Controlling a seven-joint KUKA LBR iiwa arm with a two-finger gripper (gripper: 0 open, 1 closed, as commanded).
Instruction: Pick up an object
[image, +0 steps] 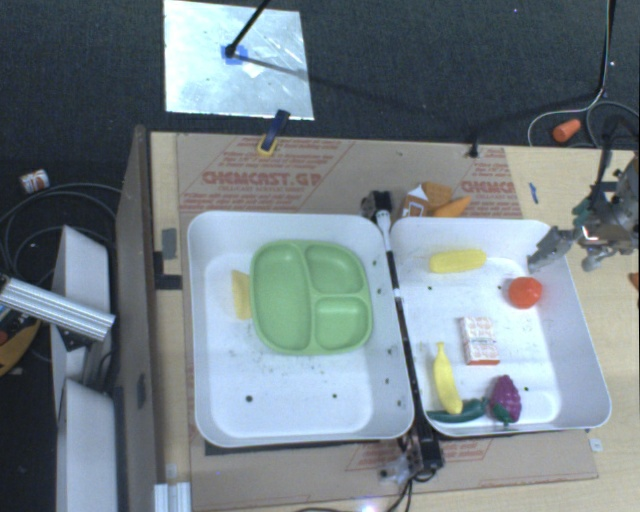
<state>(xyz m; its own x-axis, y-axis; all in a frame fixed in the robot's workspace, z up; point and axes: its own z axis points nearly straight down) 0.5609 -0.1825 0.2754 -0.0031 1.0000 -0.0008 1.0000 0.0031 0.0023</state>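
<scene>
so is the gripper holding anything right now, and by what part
Nothing is held. The gripper is at the right bin's far right edge, its fingers open, with nothing between them; the orange ball lies close by, untouched.

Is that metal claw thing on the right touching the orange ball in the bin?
Apart. The camera view shows bare white bin floor between the end effector, at the right bin's upper right edge, and the orange ball, which lies below and to its left.

a robotics lab. two white bins (300, 425) sit on a bench (330, 165) lined with printed protective sheet; toy food (458, 261) fills the 3 o'clock bin. loose cables (45, 225) trail over dark carpet (70, 80) at 9 o'clock, and a metal plate (238, 58) lies at 12.
</scene>
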